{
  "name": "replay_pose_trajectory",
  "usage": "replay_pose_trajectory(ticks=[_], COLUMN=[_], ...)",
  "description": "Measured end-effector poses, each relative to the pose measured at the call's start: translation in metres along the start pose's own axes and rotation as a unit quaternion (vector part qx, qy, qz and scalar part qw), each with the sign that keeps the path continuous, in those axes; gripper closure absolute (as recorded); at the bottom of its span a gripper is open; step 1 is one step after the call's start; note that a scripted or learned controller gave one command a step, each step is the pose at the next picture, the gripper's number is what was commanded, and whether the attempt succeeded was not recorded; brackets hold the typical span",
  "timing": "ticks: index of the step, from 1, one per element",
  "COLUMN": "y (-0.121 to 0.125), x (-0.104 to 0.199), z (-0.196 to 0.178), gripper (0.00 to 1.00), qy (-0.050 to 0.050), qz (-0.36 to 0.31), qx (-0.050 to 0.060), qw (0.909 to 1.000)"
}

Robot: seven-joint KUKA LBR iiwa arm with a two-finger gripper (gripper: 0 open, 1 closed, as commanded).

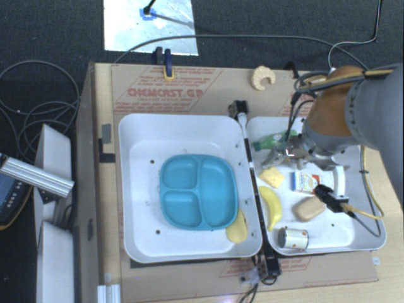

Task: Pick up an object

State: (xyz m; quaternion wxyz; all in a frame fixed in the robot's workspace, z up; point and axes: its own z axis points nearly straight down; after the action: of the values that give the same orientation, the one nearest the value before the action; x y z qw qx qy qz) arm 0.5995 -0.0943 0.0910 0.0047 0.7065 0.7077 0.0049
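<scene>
Nearest of all, one silver can (pixel 293 237) lies on its side at the near edge of the right bin (pixel 344 232). With it are one banana (pixel 271 208), one yellow wedge (pixel 273 177), one small printed box (pixel 303 182), one tan block (pixel 308 208) and one green item (pixel 273 141) at the far left corner, six pickable things in all. The left bin (pixel 142 169) holds one blue divided plate (pixel 196 191) and one pale yellow fruit (pixel 237 230) at its near right corner. One cream piece (pixel 263 77) sits on the bench beyond the two bins.

The gripper (pixel 292 151) hangs over the right bin's far left part, between the green item and the wedge. Whether it is open or closed cannot be told, and nothing visibly sits in it.

Crowding is the main risk. A descent here could catch the wall between the bins, or nudge the wedge against the banana just beside it and close on nothing. The can looks likely to roll if bumped.
</scene>
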Motion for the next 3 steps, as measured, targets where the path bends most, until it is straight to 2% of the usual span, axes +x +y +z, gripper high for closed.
replay_pose_trajectory(ticks=[1, 2, 3], y=[-0.029, 0.071, 0.034], x=[-0.041, -0.011, -0.061], z=[0.006, -0.021, -0.005], gripper=[0.00, 0.00, 0.00], qy=[-0.001, 0.000, -0.001], qz=[0.001, -0.001, 0.000], qx=[0.006, 0.004, 0.006], qw=[1.0000, 1.0000, 1.0000])
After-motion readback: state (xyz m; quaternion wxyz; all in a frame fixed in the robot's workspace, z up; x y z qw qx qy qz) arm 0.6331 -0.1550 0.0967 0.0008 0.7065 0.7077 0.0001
